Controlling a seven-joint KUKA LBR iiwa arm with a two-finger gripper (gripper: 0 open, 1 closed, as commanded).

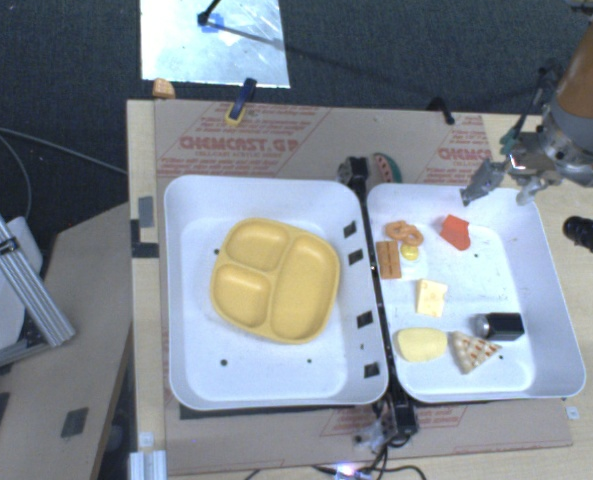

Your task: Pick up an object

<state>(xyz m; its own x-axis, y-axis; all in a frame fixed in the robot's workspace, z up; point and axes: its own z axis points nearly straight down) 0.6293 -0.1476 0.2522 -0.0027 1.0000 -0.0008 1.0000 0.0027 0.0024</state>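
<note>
Objects for picking are gathered in the right-hand white bin [546, 268], laid loosely and mostly apart from one another, as if scattered for single grasps. Nearest the gripper is a red-orange block [456, 232], set in the far part of that bin with bare floor around it. To its left, a pretzel-shaped piece [403, 232] is seen touching a small yellow item [411, 251], and just beside them a brown wafer [388, 259] is laid along the bin's left wall. Toward the middle a pale yellow cheese square [431, 297] is placed on its own. At the near end, a rounded yellow lump [421, 344] and a pizza-like wedge [473, 351] lie close together, with a black cylinder [500, 325] just beyond the wedge.

The gripper [501, 177] is held above the far rim of the right bin, near the red-orange block but apart from it; nothing is seen between its fingers. The two dark fingers appear spread, one reaching left toward the bin, which suggests a readiness to descend rather than a grasp made. The arm [586, 88], grey with an orange band, is brought in from the right.

In the left white bin [186, 298], a yellow divided tray [274, 279] is set alone in the middle, likely as a place for receiving items. Both bins are rested side by side on a cardboard sheet [306, 138]. The task is judged to be not yet begun in earnest.
</note>
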